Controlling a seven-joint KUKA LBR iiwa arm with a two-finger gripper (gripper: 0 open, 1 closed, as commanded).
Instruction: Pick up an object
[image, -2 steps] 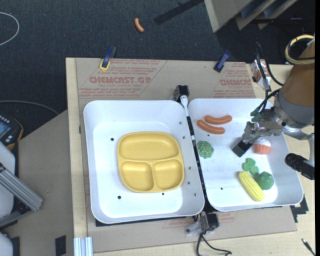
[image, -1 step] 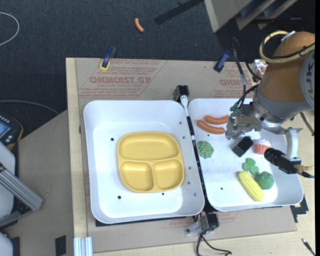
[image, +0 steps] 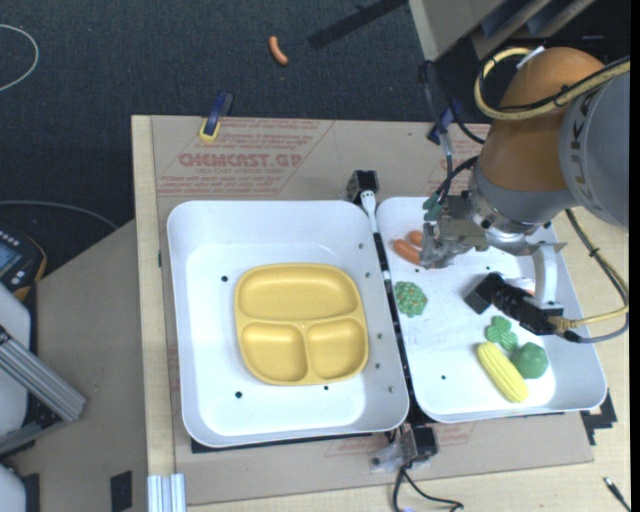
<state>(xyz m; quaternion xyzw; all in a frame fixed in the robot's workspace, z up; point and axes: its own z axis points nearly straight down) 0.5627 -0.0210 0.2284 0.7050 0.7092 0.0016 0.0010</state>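
Whites, yellows and greens on a tan counter (image: 152, 350).

Plain white on the left bin (image: 200, 330) and the right bin (image: 455, 385), with a few small black dots on the left one; soft butter yellow on the divided plate (image: 300, 322); speckled green on the knobbly round piece (image: 410, 297); orange on the carrot (image: 406, 247); bright yellow in ribbed rows on the corn (image: 502, 371); glossy green on the vegetable pieces (image: 530, 360) beside it; grey with an orange band on the arm (image: 545, 130); dull grey metal on the gripper (image: 437, 245); faded red lettering (image: 240, 160) along the counter's far edge; blue and yellow on the clamp (image: 214, 117) there.
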